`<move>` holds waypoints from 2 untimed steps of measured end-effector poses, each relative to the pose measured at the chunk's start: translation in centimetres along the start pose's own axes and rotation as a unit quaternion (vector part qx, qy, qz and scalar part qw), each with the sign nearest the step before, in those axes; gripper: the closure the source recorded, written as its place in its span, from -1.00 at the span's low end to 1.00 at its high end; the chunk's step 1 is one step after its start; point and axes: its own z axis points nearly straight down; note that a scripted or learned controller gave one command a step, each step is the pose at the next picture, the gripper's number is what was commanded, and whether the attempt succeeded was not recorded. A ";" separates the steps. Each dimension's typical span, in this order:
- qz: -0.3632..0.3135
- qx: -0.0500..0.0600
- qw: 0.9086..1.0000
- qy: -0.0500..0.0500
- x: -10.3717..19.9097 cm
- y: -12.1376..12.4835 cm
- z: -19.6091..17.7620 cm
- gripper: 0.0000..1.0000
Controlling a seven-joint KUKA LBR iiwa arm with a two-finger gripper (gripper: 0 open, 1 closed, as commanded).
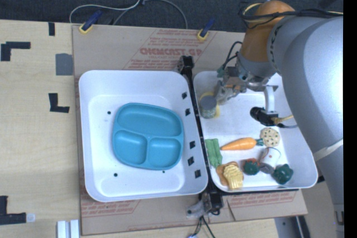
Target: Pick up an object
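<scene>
Cardboard sheeting covers the bench (162,53) under two shallow white bins set side by side. From the right the grey arm (312,64) reaches down into the right bin (295,142), its orange band (262,30) above the wrist. The claw (215,102) sits low at that bin's upper left corner, close to the divider; whether it is spread or pressed together I cannot tell, as blur hides its tip. A pale cup-like object (207,106) lies right at the claw, seemingly touching it. Below the claw lie a green piece (213,152), a carrot (240,144), a corn cob (234,175) and a round cracker (270,136). Left of the claw, the left bin (92,97) bears a blue divided plate (148,135).
</scene>
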 end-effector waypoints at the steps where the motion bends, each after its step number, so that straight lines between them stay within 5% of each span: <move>1: 0.000 -0.002 1.000 -0.001 0.0 0.1 0.0 -1.00; 2: -0.001 -0.003 1.000 0.001 -0.1 0.2 0.9 -1.00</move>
